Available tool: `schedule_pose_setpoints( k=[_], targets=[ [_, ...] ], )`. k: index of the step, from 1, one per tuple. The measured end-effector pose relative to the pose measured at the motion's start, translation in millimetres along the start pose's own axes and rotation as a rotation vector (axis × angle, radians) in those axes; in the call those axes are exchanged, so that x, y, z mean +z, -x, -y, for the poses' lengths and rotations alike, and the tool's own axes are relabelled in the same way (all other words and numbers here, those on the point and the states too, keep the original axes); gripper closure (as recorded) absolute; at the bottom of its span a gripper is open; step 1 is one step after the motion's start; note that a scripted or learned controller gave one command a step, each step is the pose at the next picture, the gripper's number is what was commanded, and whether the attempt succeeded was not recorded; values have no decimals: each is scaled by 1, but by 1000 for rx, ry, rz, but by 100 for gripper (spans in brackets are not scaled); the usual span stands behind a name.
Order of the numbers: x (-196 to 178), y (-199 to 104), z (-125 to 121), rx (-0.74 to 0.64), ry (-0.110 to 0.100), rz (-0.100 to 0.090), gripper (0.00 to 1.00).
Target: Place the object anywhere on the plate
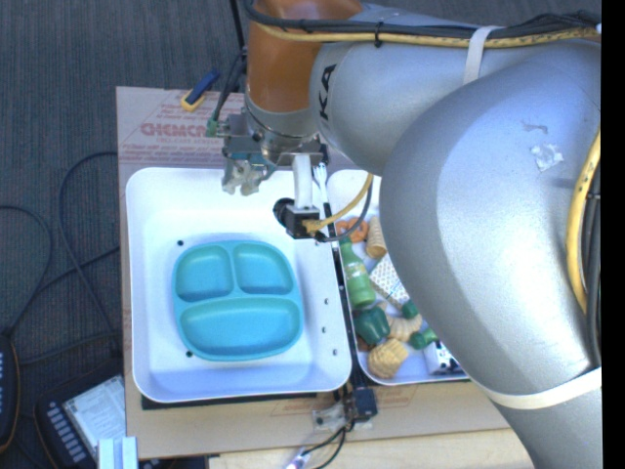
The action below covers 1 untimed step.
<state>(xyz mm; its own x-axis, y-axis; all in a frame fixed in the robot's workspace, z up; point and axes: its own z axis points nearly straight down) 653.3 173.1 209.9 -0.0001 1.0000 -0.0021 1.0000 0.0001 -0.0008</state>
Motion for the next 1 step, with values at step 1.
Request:
schedule_pose_setpoints(
  k=[1],
  targets=[
    [-9, 0, 0, 0, -1, 0, 100]
  ],
)
